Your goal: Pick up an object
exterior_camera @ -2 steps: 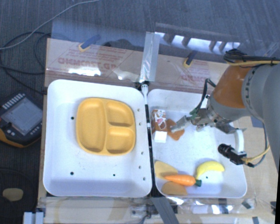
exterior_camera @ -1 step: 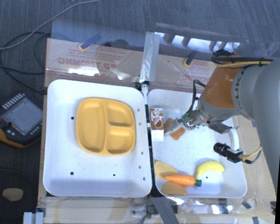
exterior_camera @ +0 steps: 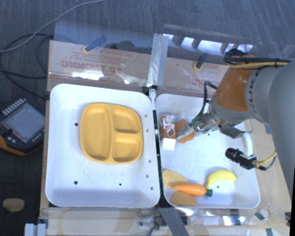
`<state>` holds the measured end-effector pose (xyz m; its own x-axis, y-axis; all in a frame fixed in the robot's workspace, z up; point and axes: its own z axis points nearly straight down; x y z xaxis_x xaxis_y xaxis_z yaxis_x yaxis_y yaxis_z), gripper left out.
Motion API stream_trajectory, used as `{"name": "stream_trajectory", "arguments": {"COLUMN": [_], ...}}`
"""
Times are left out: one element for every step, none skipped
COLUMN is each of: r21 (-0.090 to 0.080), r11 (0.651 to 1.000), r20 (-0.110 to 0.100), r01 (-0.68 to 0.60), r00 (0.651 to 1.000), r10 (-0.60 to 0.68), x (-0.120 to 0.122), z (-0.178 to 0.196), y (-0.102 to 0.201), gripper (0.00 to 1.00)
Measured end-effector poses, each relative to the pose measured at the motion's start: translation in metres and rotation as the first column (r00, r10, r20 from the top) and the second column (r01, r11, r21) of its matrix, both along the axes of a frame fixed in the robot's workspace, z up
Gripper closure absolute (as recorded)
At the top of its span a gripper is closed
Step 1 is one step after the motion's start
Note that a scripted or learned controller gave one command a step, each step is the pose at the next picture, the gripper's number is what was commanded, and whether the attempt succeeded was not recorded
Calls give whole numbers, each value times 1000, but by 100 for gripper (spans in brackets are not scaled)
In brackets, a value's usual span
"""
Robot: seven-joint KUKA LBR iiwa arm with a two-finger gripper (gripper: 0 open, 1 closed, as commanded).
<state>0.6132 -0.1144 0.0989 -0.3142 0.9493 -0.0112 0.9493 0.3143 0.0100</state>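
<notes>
- Hovering over the right bin (exterior_camera: 243,200), our pincer (exterior_camera: 197,124) nears an orange piece (exterior_camera: 186,138); we cannot tell its state.
- We judge the piece light, rigid, slippery: grip its middle.

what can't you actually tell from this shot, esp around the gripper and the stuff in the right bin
- Gripper: in the camera view the wrist covers it, so its grip and any contact with the orange piece are unclear.
- Packet: print too small to read.
- Tan pieces: the carrot lies across them, hiding their shape.
- Yellow toy: too blurred to identify.
- Right bin: the arm hides its far right corner.
</notes>
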Motion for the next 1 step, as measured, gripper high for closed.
{"name": "stream_trajectory", "arguments": {"r21": [7], "r11": [967], "r20": [-14], "r01": [-256], "r00": [966], "r10": [256], "x": [-19], "z": [84], "y": [32], "gripper": [100]}}
